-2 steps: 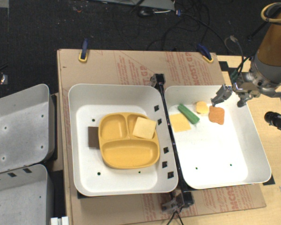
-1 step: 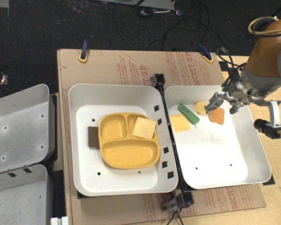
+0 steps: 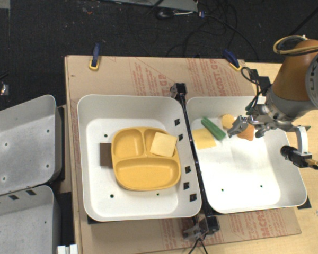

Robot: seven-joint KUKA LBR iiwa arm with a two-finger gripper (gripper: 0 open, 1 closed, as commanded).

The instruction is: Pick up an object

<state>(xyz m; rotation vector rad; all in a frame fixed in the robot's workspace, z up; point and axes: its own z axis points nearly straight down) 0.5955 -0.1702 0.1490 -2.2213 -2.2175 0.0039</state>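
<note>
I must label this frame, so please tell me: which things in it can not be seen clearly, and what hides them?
- Gripper, camera view: too small and cluttered to read.
- Orange object: partly covered by the gripper; shape unclear.
- Yellow round object: partly behind the green stick.
- Brown block: its right side is hidden by the yellow tray.
- Arm: cut off by the right edge.

Glossy yellow plastic tray (image 3: 143, 174)

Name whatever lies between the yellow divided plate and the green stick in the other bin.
In the camera view, between the yellow plate and the green stick lie the bins' black-clipped shared rims and a pale yellow block touching the stick.
</note>
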